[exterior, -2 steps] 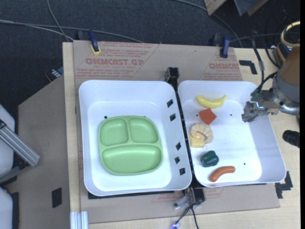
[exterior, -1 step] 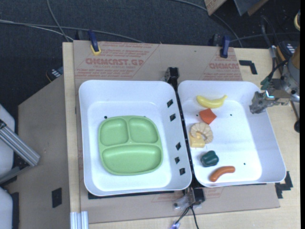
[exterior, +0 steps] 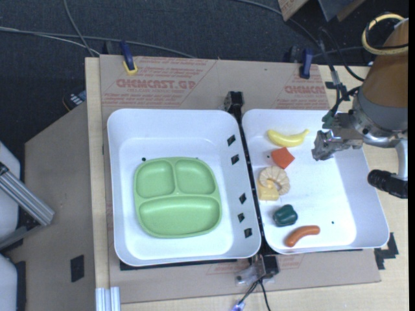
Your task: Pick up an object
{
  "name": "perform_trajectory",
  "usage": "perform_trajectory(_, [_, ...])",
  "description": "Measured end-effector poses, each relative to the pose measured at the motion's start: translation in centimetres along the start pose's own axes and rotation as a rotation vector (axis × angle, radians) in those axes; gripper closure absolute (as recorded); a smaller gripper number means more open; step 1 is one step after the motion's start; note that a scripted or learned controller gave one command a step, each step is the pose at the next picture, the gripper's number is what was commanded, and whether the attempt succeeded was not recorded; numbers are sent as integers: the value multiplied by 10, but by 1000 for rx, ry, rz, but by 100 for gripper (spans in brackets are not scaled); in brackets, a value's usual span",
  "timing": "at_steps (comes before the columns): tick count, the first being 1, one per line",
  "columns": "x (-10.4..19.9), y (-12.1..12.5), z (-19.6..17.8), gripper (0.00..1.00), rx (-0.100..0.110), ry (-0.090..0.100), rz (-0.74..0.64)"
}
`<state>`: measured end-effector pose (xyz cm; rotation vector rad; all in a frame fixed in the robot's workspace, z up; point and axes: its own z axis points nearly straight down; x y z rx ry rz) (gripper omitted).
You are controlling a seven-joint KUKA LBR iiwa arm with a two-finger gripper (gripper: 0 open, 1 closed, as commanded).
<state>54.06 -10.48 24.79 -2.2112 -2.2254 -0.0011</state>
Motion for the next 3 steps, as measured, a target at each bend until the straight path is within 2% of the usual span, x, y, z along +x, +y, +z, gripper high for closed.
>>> perform_trajectory(2, [114, -7, -2, 100, 0, 0, -1])
perform_trajectory(3, [159, 3, 6, 100, -2, -2, 1])
